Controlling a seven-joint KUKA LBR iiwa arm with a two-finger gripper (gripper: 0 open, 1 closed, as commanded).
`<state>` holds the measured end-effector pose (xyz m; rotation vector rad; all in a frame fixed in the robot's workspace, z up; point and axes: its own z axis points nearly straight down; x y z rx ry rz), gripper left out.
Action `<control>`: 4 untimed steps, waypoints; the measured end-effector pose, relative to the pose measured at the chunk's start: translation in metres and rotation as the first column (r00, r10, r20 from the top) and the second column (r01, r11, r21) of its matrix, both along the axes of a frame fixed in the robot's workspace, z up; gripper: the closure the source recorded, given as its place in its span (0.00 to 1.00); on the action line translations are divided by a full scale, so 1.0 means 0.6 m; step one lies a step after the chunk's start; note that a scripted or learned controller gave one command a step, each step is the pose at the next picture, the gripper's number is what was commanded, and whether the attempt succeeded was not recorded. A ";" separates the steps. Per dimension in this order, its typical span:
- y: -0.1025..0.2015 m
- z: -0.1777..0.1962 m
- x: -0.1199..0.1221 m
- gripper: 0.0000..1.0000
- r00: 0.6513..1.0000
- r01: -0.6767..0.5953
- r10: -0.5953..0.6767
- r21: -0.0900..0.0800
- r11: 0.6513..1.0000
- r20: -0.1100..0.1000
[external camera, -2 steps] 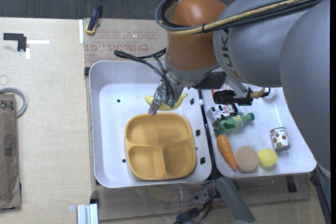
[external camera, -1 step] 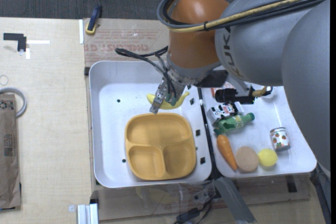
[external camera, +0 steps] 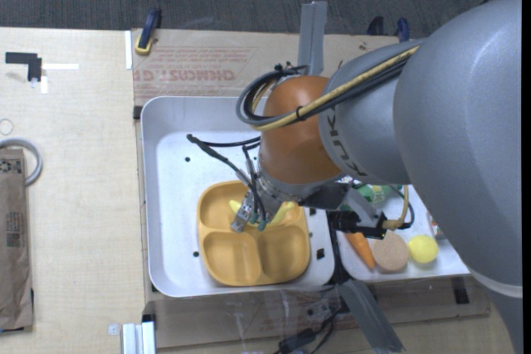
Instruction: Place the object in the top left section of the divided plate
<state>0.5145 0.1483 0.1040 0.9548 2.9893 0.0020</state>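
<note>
Divided plate: smooth yellow plastic, rounded corners, raised ribs, three sections, lying in left white bin, glossy, shallow. Gripper low over plate's 12 o'clock edge; finger spread and any grasp: cannot tell. Yellow object glimpsed beneath gripper, mostly hidden. Right bin, 3 o'clock: orange carrot, tan round piece, lemon.
</note>
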 end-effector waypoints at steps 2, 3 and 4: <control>0.013 0.169 0.032 0.00 0.932 0.361 -0.361 -0.006 0.932 -0.007; 0.084 0.002 -0.045 0.00 0.923 0.385 -0.385 0.010 0.923 0.007; 0.000 0.183 0.067 0.00 0.983 0.184 -0.184 0.019 0.983 -0.001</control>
